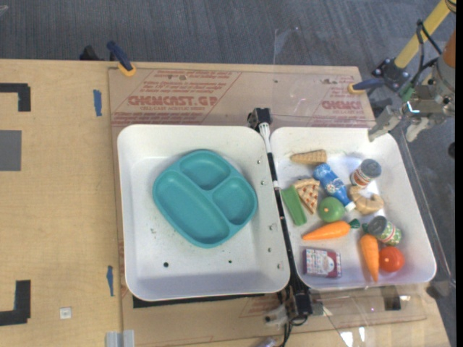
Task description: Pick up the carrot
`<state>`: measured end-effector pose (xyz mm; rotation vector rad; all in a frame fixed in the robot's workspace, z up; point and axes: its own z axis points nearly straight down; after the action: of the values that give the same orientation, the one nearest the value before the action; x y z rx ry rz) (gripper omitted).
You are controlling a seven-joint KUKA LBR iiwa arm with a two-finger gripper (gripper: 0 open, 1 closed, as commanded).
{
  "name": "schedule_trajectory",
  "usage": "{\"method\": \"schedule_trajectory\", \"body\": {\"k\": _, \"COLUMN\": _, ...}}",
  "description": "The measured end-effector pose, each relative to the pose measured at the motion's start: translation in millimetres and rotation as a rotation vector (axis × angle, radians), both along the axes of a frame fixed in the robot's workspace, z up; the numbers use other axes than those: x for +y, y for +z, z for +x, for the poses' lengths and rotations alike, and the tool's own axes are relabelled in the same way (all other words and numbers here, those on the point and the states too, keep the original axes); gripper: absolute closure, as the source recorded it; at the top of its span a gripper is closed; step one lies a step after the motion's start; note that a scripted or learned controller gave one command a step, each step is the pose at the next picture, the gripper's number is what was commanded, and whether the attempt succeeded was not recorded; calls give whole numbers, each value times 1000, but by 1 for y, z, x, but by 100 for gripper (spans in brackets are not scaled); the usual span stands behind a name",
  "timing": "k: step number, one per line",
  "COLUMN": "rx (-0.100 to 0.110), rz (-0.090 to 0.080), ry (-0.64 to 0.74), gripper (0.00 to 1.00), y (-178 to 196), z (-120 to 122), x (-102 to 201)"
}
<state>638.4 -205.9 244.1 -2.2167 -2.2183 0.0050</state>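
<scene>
1. Orange plastic marks two toy carrots in the right white bin [416, 194]: one carrot [327, 230] lies nearly level near the bin's middle, its green top pointing right; the second carrot [370, 256] lies lengthwise near the bin's front right, touching a red round tomato toy [391, 259].
2. Around the level carrot sit a green apple-like ball [331, 209] just above it, a flat green strip [293, 204] to its left, and a red-and-white packet [320, 262] below it.
3. Farther back in the same bin lie a tan cone-shaped wafer [309, 157], a blue-and-white bottle [329, 180] and a small grey-lidded can [366, 172].
4. The left white bin [137, 194] holds a teal plastic tray [205, 196] with three compartments.
5. The grey two-finger gripper [396, 123] hangs over the right bin's far right corner (well apart from both carrots), its fingers spread, with nothing between them.
</scene>
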Motion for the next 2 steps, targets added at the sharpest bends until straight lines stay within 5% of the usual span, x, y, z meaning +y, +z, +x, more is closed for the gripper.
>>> {"method": "schedule_trajectory", "body": {"k": 1, "rx": -18, "rz": 2, "ry": 27, "gripper": 0, "y": -145, "z": -35, "x": -3}}
{"method": "schedule_trajectory", "body": {"k": 2, "rx": -4, "rz": 2, "ry": 252, "gripper": 0, "y": -154, "z": -88, "x": 23}}
